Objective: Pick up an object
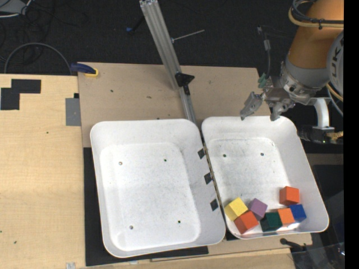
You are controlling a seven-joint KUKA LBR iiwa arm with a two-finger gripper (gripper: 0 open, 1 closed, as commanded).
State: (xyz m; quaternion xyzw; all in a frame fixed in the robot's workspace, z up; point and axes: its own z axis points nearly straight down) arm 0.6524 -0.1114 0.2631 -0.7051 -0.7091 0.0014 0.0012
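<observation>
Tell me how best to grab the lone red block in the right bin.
Take the red block from above, by its two side faces. It sits a little apart from the cluster, with bare floor to its left and far side; the blue block and orange block crowd its near side. The gripper hangs open over the bin's far rim.

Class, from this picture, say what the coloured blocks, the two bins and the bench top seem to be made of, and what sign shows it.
Coloured blocks: probably painted wood or plastic; flat solid colours, crisp edges.
Bins: likely moulded white plastic; smooth rounded rims, faint sheen.
Bench top: looks like pale plywood; light matt surface.
</observation>
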